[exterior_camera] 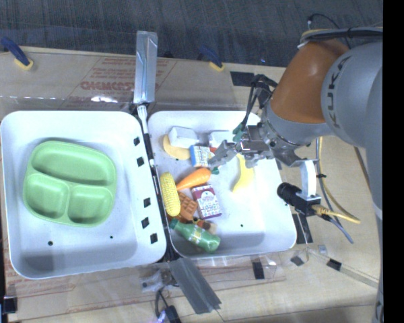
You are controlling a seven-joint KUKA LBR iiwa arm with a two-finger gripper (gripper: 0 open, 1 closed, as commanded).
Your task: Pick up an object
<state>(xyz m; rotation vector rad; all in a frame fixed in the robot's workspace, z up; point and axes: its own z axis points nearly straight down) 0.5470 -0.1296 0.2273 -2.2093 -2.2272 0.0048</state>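
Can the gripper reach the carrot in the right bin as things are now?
Probably yes. The gripper hangs in the right bin, just up and right of the carrot. The carrot lies on top, beside the corn cob, with nothing over it.

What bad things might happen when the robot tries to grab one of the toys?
1. The toys lie crowded together: the carrot, corn cob and small red box touch or nearly touch, so the gripper might nudge neighbours or pinch two at once.
2. The green bottle lies against the right bin's front wall, leaving little room for fingers there.
3. The banana is curved and smooth, so it may slip out.
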